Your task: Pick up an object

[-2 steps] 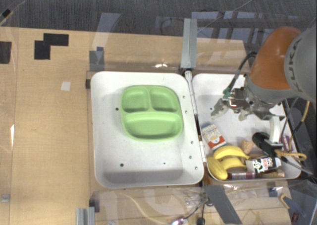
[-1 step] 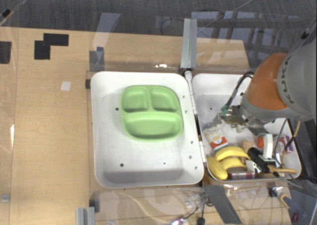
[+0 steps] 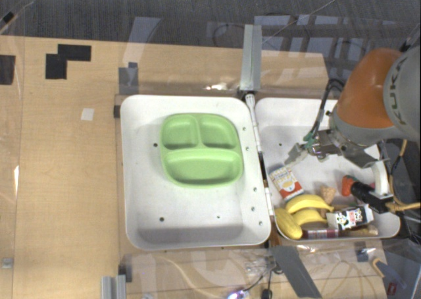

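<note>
My gripper (image 3: 300,151) hangs over the middle of the right bin (image 3: 289,116), reaching in from the right under the orange-banded wrist. Just below its tip lies a small white and orange carton (image 3: 285,182); I cannot tell whether they touch. A bunch of yellow bananas (image 3: 301,215) lies at the bin's front. Beside them rests a dark bottle with a white label (image 3: 348,218), lying on its side. A small brown piece (image 3: 328,191) sits behind the bananas, and a red bit (image 3: 348,182) lies further right. Nothing shows in the gripper's grasp.
The left bin (image 3: 141,179) holds a green divided plate (image 3: 199,149) at its centre. A metal divider (image 3: 258,153) runs between the two bins. The back part of the right bin is bare white floor.
</note>
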